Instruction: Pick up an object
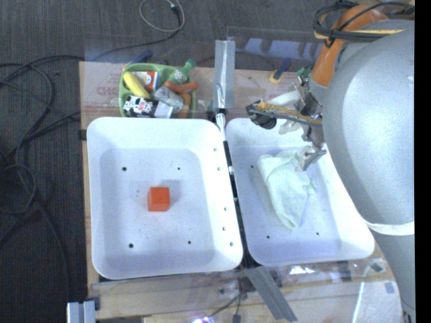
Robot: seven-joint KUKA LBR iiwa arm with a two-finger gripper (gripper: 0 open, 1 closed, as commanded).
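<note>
A large grey robot arm (380,120) fills the right side of the view, its rounded body hanging over the right edge of the desk (101,79) and hiding part of what lies below. An orange band (328,62) marks it just above the wrist, with dark cables looping over it at the top. The arm reaches in this way because it is mounted off to the right.

Two shallow white bins sit side by side on the desk, touching along a dark seam. The left bin (108,247) holds one small orange cube (159,198) near its middle, well apart from every wall, so it lies free and easy to approach from above. The right bin (259,247) holds a crumpled white cloth (286,188), lying lengthwise from the upper middle toward the centre.

The pincer (308,159) hangs over the upper part of the right bin, at the top end of the cloth, pointing down. Its metal tips sit right at the cloth's upper edge, which looks slightly lifted there, but whether it is parted, closed or gripping the fabric cannot be told from this angle. The cloth seems the likely target, since the pincer is directly above it and far from the cube.

Behind the left bin, a small green basket (125,99) stands on the desk, packed with toy-like items in yellow, orange and green, out of the arm's working area
</note>
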